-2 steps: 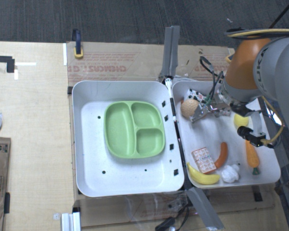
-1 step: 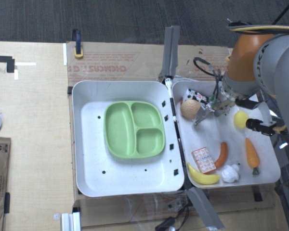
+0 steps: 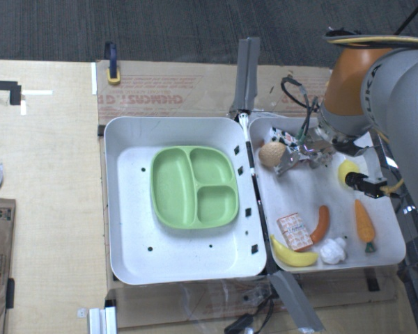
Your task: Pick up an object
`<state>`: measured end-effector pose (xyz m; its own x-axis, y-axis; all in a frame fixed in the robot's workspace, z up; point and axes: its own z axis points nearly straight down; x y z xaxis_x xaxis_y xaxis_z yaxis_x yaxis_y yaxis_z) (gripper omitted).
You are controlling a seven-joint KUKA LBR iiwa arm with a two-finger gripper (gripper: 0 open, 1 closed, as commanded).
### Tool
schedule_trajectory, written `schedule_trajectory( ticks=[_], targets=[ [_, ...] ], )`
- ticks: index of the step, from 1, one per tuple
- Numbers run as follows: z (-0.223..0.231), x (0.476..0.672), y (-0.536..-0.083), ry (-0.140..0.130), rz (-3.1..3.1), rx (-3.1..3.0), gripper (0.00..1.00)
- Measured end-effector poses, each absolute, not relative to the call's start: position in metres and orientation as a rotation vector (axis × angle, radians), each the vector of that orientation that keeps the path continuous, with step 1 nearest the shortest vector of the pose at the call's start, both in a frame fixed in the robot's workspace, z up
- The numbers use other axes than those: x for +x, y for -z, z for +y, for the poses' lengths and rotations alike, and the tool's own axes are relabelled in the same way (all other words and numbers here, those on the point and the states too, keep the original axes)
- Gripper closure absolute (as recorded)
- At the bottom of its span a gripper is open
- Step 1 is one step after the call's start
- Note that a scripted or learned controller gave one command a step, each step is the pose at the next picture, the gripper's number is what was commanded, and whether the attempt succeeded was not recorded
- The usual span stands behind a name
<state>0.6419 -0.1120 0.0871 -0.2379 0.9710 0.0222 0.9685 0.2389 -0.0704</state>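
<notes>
From above, the grey arm (image 3: 397,82) with its orange band (image 3: 352,82) comes in from the right and bends down into the far end of the right bin (image 3: 397,245). The gripper (image 3: 292,157) hangs low over that bin's far left corner, and whether it is released or clenched cannot be told from here, since the metal parts blur together. A tan, rounded bread roll (image 3: 270,154) lies just to the left of the gripper, touching or nearly touching it, close against the wall shared by the two bins. Nothing can be seen held.

To the right of the gripper, a yellow lemon (image 3: 350,171) sits near the bin's right side, partly behind a black cable fitting. Nearer the camera than the gripper and further right, an orange carrot (image 3: 364,221) lies along the right wall. Well in front of the gripper, a sausage (image 3: 321,223) lies tilted beside a small red-and-white packet (image 3: 293,231). A banana (image 3: 292,255) curves along the near wall just past the packet, and a crumpled white object (image 3: 333,251) rests beside it.

To the left of the gripper, across the divider, the left bin (image 3: 125,186) holds a green divided plate (image 3: 194,186) with three compartments, lying flat near its middle. Both bins sit on the pale wooden bench (image 3: 42,186).
</notes>
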Motion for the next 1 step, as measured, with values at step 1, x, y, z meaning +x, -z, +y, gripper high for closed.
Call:
schedule_trajectory(
  ticks=[1],
  targets=[
    [-0.1293,0.6440,-0.0979,-0.015,-2.477,-1.912,0.00]
  ],
)
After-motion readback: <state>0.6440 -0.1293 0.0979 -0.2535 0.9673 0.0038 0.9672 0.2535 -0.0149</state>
